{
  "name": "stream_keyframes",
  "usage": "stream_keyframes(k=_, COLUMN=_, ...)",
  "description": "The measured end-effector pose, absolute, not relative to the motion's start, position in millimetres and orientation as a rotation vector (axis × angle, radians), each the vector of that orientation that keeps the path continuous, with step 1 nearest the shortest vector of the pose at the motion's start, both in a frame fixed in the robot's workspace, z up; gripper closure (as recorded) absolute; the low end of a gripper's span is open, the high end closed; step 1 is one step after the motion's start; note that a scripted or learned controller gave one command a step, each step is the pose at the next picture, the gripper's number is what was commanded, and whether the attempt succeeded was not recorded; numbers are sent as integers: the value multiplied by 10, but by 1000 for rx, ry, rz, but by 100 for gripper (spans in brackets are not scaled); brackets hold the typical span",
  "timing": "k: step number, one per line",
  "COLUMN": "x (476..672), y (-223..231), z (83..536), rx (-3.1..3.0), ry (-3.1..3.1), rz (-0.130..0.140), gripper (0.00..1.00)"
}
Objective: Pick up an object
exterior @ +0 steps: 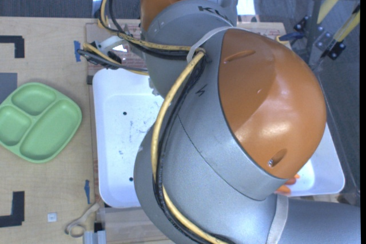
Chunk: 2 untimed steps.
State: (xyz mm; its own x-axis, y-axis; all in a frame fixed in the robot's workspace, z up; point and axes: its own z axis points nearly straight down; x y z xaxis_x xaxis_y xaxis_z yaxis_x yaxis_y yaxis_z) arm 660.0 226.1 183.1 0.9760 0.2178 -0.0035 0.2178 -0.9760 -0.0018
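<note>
The grey and orange arm (240,123) looms close to the camera and covers most of both white bins. The left bin (117,140) shows its bare white floor with a few dark specks. A small orange object (289,184) peeks out from under the arm in the right bin (326,174). The gripper itself is hidden behind the arm's body.
A green divided plate (39,121) lies on the wooden bench (46,43) left of the bins. Yellow and black cables (114,46) run along the arm near the back edge of the left bin. Tripod legs stand at the back right.
</note>
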Motion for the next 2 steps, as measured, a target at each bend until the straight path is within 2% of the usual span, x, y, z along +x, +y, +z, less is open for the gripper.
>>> stream_keyframes(k=2, x=6605, y=2272, z=2039, rx=-3119, ry=-349, rz=5, gripper=100)
